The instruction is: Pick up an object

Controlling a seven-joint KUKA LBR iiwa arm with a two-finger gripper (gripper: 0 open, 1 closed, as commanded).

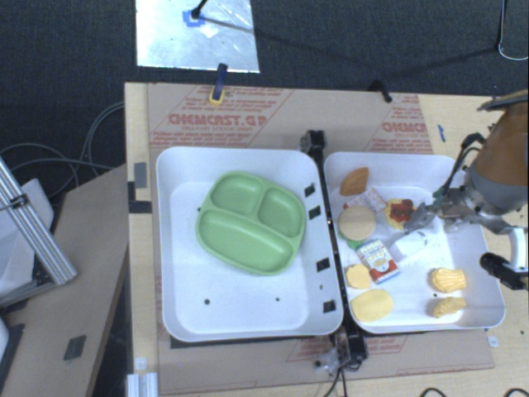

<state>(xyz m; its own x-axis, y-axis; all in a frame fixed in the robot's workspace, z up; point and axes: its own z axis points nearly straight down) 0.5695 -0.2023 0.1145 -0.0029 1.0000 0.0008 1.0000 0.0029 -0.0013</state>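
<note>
Bench: brown board [248, 114] with red lettering is lying under two shallow white bins, against dark carpet; a shiny metal sheet [197, 23] is resting beyond the far edge.
Left bin [178, 304]: is carrying a green divided plate [250, 222], lying flat and slightly turned, apparently as a drop-off spot for picked items.
Right bin [488, 304]: is holding the loose toy foods, spread apart so each can be reached singly.
Contents, far side: a brown bread piece [355, 180], a round tan disc [357, 222], and a red-and-yellow item [399, 212] just beside the disc.
Contents, near side: a small printed carton [378, 259], a yellow disc [372, 306], a small yellow piece [358, 277], and two yellow lumpy pieces [446, 280] [447, 307].
Arm: is reaching in from the right, orange band showing above the wrist.
Gripper [423, 215]: is hanging low over the right bin, tip just right of the red-and-yellow item; how wide the claw is standing cannot be told, and nothing is seen between it.
Likely target: the red-and-yellow item, being nearest the tip; not yet lifted, lying on the bin floor.
Surroundings: cables are trailing at left near an aluminium frame [29, 230].
</note>
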